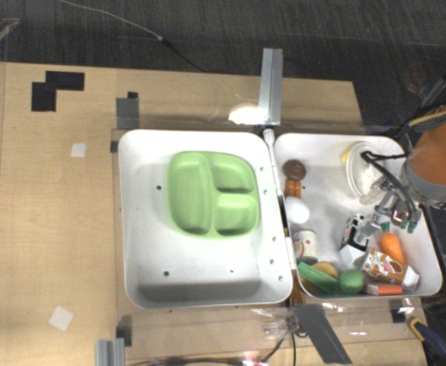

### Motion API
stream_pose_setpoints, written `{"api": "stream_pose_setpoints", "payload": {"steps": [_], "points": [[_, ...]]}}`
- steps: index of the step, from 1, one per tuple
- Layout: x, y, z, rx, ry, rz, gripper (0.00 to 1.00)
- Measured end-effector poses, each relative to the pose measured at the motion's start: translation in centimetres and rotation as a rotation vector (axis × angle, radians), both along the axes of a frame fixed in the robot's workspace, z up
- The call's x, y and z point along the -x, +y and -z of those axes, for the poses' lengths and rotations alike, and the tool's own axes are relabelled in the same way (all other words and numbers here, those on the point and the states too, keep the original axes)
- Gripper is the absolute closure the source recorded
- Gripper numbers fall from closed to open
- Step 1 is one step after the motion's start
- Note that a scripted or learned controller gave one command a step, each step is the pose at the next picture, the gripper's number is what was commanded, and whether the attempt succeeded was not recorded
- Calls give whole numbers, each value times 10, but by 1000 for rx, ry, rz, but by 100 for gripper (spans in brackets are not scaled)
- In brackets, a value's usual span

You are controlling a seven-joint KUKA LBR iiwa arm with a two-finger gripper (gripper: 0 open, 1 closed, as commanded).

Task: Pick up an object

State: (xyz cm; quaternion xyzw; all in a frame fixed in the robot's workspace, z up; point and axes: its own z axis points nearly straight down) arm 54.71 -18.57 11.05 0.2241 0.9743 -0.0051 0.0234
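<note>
My gripper (362, 235) hangs low in the right bin (325, 155), near its front right, with the grey wrist and orange band (440, 162) behind it. It looks open, with nothing visible between its fingers. Just to its right lies an orange carrot (391, 245). An orange printed carton (383, 268) sits right in front of the gripper. Along the bin's front wall lie a green vegetable (319, 274) and a green lump (351, 281). A small can (305, 244) stands to the gripper's left.
By the divider lie a white egg (296, 212), a small orange piece (292, 188) and a brown round item (294, 170). A white bowl (357, 168) sits at the right bin's back. The left bin (142, 227) holds a green divided plate (211, 193).
</note>
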Motion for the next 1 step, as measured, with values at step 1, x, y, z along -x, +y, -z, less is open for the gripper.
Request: {"api": "stream_pose_setpoints", "payload": {"steps": [1], "points": [[23, 27, -2, 1, -27, 64, 0]]}}
